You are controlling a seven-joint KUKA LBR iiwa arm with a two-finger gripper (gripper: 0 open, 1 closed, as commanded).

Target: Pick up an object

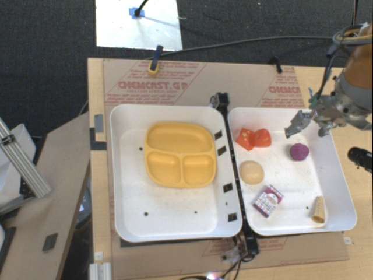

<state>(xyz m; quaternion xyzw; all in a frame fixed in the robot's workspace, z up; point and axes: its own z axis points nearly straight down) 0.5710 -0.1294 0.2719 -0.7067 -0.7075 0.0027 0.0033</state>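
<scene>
The right bin point(337, 174) holds an orange-red crumpled object point(253, 138), a purple ball point(299, 151), a beige ball point(252, 172), a pink-and-white packet point(267, 200) and a tan cone point(318, 209). My gripper point(306, 130) hovers over the bin's far right part, just above and behind the purple ball. Its two fingers are spread open with nothing between them. The orange-red object lies to its left.
The left bin point(131, 214) holds a yellow divided plate point(179, 154). A black divider with clips point(230, 168) runs between the bins. A cable point(256, 39) crosses the bench behind them, and a white sheet point(138, 16) lies on the dark floor beyond.
</scene>
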